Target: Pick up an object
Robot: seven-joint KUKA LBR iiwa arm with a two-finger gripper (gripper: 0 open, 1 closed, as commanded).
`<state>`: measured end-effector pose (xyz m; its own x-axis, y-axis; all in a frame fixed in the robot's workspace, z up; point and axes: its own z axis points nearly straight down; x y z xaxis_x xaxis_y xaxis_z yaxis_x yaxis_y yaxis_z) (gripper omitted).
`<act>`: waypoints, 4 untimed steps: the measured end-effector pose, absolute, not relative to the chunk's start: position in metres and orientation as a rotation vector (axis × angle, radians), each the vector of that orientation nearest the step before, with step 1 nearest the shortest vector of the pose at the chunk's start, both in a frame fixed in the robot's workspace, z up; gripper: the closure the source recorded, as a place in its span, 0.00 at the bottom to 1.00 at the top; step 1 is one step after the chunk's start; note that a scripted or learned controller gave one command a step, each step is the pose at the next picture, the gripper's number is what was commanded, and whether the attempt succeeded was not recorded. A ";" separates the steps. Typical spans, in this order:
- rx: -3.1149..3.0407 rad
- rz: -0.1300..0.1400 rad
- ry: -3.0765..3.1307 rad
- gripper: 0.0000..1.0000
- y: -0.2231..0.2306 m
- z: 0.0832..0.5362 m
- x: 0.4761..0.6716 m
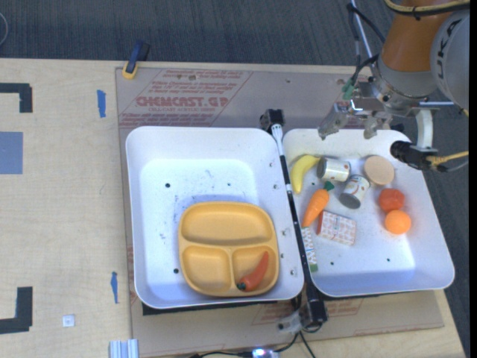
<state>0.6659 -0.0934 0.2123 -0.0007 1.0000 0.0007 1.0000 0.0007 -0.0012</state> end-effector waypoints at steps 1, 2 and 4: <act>-2.222 -0.003 -2.225 0.00 -0.124 0.097 0.660; -2.234 0.002 -2.227 0.00 -0.104 0.092 0.655; -2.235 -0.011 -2.230 1.00 -0.095 0.102 0.646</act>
